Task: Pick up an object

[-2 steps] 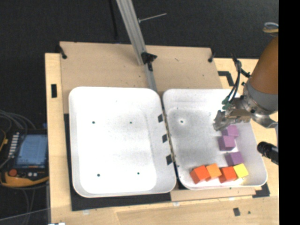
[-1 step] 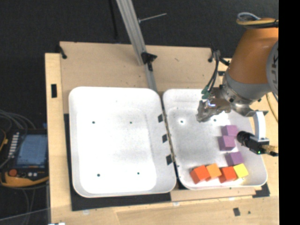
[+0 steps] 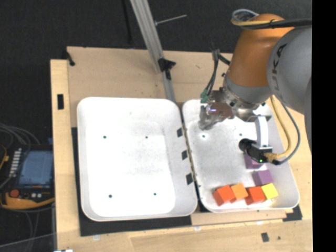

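Note:
My gripper [image 3: 209, 121] hangs over the far left part of the right bin [image 3: 220, 151], below the orange band of the arm. Its fingers point down at bare bin floor and I see nothing between them. Along the bin's near edge lie several blocks: a red-orange block [image 3: 224, 195], an orange block [image 3: 239, 191], a red block [image 3: 255, 195] and a yellow block [image 3: 270, 191]. A purple block [image 3: 262, 177] sits just behind them, and another purple block [image 3: 253, 160] lies partly under a black cable fitting.
The left bin [image 3: 128, 156] lies beside the right one, with black clips [image 3: 185, 154] along the seam between them. A slanted metal pole [image 3: 152, 41] rises behind the bins. Cables loop from the arm over the right bin's right side.

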Robot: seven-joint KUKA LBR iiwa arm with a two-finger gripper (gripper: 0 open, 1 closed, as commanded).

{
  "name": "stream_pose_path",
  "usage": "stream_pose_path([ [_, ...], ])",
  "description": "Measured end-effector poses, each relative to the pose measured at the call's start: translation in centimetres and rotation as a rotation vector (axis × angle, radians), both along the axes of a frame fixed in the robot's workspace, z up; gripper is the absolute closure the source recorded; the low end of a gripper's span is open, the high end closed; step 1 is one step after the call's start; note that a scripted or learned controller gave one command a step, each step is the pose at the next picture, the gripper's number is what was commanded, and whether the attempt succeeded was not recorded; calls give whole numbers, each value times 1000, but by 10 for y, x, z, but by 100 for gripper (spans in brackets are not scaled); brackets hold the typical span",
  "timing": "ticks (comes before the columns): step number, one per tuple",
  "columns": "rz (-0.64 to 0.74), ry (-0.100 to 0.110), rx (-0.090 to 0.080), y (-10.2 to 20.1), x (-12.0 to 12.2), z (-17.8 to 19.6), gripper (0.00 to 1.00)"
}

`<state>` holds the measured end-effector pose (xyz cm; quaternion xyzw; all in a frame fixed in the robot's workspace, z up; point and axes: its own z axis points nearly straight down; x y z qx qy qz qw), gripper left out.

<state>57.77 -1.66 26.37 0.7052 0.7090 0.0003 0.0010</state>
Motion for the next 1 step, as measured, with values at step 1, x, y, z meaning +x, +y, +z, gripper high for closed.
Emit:
stream_pose_path([
  [1,1,-1,1,44,21,1,100],
])
